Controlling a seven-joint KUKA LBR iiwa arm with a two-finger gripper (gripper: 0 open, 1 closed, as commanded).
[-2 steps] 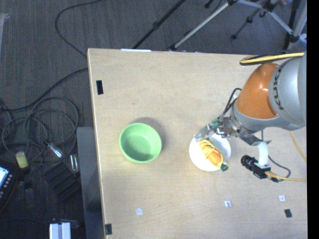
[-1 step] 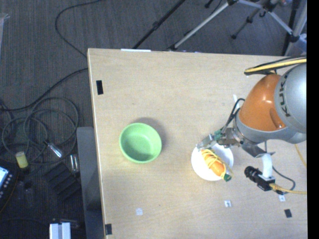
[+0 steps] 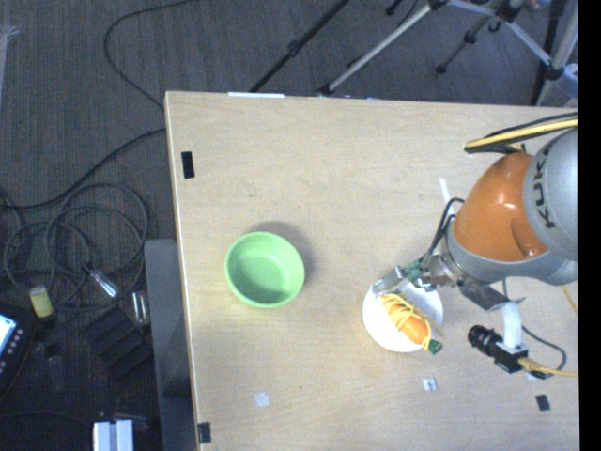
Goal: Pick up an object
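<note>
My gripper [image 3: 402,287] over carrot [image 3: 411,320] on white plate [image 3: 380,325], right of bowl [image 3: 266,269]; approach step; finger state: cannot tell; next, descend, close squarely on carrot.

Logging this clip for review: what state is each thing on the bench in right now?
Green bowl: upright, nothing in it, standing apart from the arm.
White plate: flat on the bench, carrying the carrot.
Toy carrot: lying on the plate.
Gripper: low over the plate's edge.

- Light wooden bench [image 3: 329,177] carries 1 green bowl [image 3: 266,269], well left of the gripper [image 3: 402,281].
- 1 white plate [image 3: 385,327] lies just below the gripper.
</note>
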